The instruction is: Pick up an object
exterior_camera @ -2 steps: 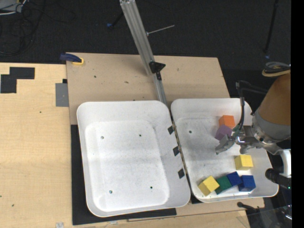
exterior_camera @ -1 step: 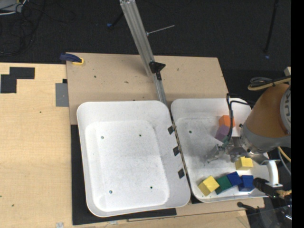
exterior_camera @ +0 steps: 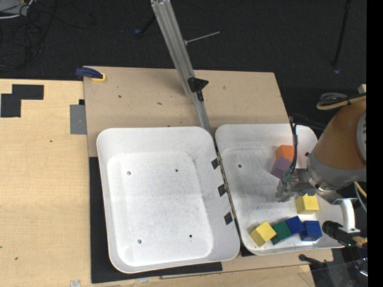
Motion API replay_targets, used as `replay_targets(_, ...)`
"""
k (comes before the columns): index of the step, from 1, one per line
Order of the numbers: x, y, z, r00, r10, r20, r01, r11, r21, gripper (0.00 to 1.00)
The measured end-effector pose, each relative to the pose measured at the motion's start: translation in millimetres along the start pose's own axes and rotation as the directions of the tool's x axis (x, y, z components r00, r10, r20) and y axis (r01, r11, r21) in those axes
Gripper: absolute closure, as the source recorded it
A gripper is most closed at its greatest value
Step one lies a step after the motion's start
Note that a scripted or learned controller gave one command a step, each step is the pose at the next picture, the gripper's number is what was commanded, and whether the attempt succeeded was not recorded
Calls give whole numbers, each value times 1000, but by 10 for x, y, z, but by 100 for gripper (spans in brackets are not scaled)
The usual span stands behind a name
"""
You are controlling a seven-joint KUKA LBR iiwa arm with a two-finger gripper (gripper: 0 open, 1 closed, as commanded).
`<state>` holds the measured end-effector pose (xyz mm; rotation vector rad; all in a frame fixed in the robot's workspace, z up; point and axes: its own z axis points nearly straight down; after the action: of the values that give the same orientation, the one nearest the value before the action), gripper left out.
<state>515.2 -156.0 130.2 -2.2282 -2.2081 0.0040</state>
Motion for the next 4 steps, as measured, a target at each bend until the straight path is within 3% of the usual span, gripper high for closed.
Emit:
replay_targets(2,-52,51,-1106,1000,-10,2,10,1000,-9,100)
replay_targets(3,-50,52,-1091,1000,-12,1,12,1000,-3,100)
replay_targets(4,393,156,-1128,1000,-14,0,14,1000,-4,100)
